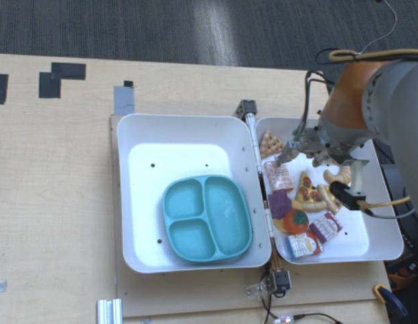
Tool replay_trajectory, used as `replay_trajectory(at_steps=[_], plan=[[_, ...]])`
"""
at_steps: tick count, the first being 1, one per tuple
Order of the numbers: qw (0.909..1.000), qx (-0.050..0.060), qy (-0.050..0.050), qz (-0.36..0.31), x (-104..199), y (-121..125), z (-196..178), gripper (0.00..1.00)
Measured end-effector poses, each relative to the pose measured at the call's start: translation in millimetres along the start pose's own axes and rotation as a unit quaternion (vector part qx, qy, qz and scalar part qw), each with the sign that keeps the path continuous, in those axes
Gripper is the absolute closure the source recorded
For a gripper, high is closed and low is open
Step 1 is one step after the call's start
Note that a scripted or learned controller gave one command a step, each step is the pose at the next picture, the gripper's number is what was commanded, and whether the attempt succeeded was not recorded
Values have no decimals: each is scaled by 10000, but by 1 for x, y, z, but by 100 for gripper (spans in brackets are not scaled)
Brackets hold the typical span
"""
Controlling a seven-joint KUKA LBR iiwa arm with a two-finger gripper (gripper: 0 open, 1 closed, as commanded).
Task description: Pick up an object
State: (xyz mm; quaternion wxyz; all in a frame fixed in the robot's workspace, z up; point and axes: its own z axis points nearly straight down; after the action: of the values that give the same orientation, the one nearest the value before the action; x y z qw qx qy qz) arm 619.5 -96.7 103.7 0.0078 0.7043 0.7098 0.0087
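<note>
The right bin (pixel 371 245) holds a heap of toy food. In it are a pizza slice (pixel 304 189), a waffle piece (pixel 269 142), a pink packet (pixel 279 177), a purple item (pixel 281 202), a red tomato (pixel 297 221), a maroon packet (pixel 325 227) and a white and blue carton (pixel 301 246). The arm's orange band (pixel 347 93) and grey wrist hang over the back of this bin. My gripper (pixel 328 162) points down just above the pizza slice and a tan bread piece (pixel 338 176). I see nothing held.
In the left bin (pixel 148 147) lies a teal divided plate (pixel 207 218) at the front. A yellow cable (pixel 387 201) runs from the wrist over the right bin's right rim. Black clamps (pixel 247 106) sit at the seam between the bins.
</note>
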Motion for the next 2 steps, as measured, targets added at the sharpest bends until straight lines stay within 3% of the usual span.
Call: replay_trajectory(at_steps=[1, 2], plan=[[10000, 24, -13, 32, 7, -68, 12, 0], [10000, 4, -5, 23, 8, -66, 0, 100]])
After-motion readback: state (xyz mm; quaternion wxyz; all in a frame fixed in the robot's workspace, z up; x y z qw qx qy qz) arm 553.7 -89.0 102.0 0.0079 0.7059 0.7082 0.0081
